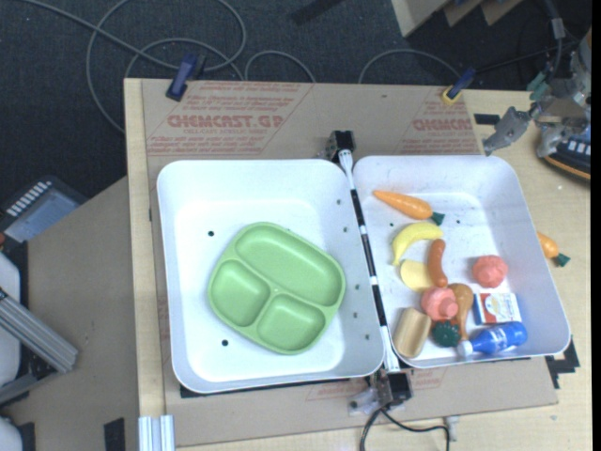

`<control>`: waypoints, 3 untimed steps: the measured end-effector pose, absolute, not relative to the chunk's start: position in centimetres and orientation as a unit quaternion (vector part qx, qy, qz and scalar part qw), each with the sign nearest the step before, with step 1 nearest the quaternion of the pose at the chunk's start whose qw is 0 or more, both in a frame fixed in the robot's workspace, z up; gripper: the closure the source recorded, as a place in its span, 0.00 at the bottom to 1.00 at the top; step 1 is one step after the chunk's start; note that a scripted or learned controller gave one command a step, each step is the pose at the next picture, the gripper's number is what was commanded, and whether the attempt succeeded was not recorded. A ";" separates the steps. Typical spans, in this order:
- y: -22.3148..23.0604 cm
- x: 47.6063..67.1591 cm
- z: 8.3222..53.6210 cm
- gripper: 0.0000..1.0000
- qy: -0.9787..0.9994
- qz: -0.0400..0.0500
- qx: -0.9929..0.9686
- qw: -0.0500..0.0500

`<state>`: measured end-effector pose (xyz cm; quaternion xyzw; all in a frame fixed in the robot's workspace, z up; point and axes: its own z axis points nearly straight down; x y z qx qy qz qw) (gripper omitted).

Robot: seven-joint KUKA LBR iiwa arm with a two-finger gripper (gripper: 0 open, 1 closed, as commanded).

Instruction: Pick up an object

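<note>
Progress: nothing is lifted yet, judging by how the pieces lie; every toy rests in the right bin (526,214), and the whole pick remains to be done.

Gripper (512,125): at the upper right, beyond the right bin's far corner, over the bench and clear of all toys. Whether it is apart or together cannot be told; the shape is small and blurred.

Right bin, contents:
- carrot (402,203), near the far wall, lying alone
- banana (414,239), just below the carrot
- sausage (438,263), touching the banana's lower end
- strawberry (489,271), set a little apart toward the right wall
- a tight cluster near the front wall: pink fruit (439,303), bread roll (411,332), small carton (496,308), blue bottle (498,339)

Left bin (188,205): holds a green divided plate (275,287), nothing else.

Outside: a second small carrot (549,247) lies just over the right bin's right rim.

Room: the carrot and the strawberry likely offer the most open approach, with bare floor around them. The front cluster is crowded and sits close to the wall, so the gripper would probably knock neighbours there. The central divider (362,242) stands close beside the banana.
</note>
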<state>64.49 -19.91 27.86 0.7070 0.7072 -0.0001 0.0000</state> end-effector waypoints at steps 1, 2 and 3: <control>-13.4 60.6 9.4 0.00 0.707 -0.001 0.707 -0.002; -11.5 55.7 8.4 0.00 0.707 0.000 0.707 -0.001; -11.5 55.7 9.4 1.00 0.707 0.000 0.708 0.000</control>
